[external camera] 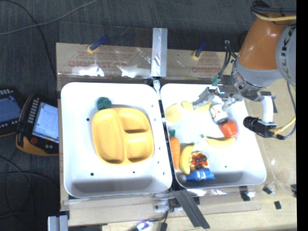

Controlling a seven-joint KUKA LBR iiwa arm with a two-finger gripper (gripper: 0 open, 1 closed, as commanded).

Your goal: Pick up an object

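I'm watching the grey arm with its orange band (262,37) reaching in from the right, and its hand (216,100) is hanging low over the back of the right-hand shallow white bin (257,170). I cannot tell how the hand is set; the metal parts are blurring into the white floor beneath, so I'm leaving that open.

Right under it I'm seeing a small white-and-red toy piece (219,112) touching a rounded orange-red plastic toy (229,128); I'm judging one of these to be the target, since the hand is lining up above them. A pale yellow rounded piece (174,111) is lying just to their left, and a yellow plastic banana (220,140) is curving just in front.

The orange plastic carrot (175,148) is hugging the divider wall, awkward for a grasp. A colourful toy figure with a blue base (198,167) is crowding the front wall beside a yellow piece.

The middle of that bin is giving me the most open floor, so a straight lift looks workable.

In the left bin (72,177), a yellow divided plastic tray (122,134) is sitting centrally with a small dark green lump (103,102) at its back corner, well apart from the hand.
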